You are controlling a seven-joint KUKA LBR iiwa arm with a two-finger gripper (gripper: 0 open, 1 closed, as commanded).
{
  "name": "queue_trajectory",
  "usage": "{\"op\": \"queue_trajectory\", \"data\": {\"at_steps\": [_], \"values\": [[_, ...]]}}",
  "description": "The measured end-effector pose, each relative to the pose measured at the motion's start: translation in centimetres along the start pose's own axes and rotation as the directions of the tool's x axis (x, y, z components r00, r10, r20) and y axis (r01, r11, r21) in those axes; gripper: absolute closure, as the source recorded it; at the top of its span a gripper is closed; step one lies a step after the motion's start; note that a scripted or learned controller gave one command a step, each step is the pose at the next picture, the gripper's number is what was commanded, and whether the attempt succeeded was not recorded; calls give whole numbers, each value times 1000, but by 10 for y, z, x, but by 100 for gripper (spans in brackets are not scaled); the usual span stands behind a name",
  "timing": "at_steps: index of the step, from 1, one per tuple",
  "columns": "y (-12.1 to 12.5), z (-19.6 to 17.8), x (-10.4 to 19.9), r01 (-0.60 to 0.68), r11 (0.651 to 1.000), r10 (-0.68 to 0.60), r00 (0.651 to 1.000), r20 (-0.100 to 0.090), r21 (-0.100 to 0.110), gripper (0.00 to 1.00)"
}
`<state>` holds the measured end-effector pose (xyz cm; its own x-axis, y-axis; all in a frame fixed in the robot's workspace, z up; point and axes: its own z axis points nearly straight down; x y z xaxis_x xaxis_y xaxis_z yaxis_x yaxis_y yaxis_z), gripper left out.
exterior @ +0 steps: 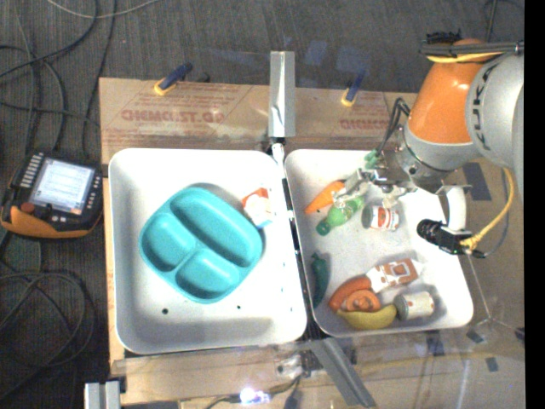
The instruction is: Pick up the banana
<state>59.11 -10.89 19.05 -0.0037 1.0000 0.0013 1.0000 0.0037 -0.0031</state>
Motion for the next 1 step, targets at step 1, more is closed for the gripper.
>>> {"op": "queue_trajectory", "data": {"at_steps": [1], "values": [[-51,8,60,169,986,-169,986,0,1,0]]}}
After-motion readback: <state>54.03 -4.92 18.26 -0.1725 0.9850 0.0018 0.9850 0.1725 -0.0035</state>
